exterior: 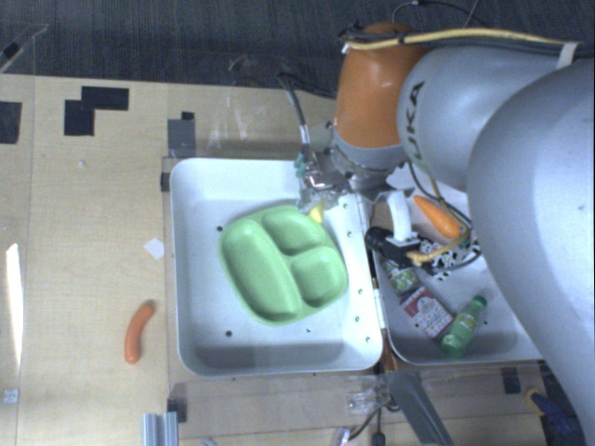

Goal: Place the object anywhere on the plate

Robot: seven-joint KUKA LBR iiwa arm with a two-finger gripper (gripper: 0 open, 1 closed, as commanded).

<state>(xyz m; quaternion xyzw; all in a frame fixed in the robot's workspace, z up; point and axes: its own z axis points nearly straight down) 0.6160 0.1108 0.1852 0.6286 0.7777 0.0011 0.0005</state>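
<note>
Yellow object just below gripper at green plate edge; grip state unclear.

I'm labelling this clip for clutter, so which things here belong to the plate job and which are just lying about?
Belongs to the job:
- green plate in the left bin
- gripper at the plate's far edge
- small yellow object below the gripper

Lying about:
- sausage on the bench
- carrot, green bottle and red packet in the right bin
</note>
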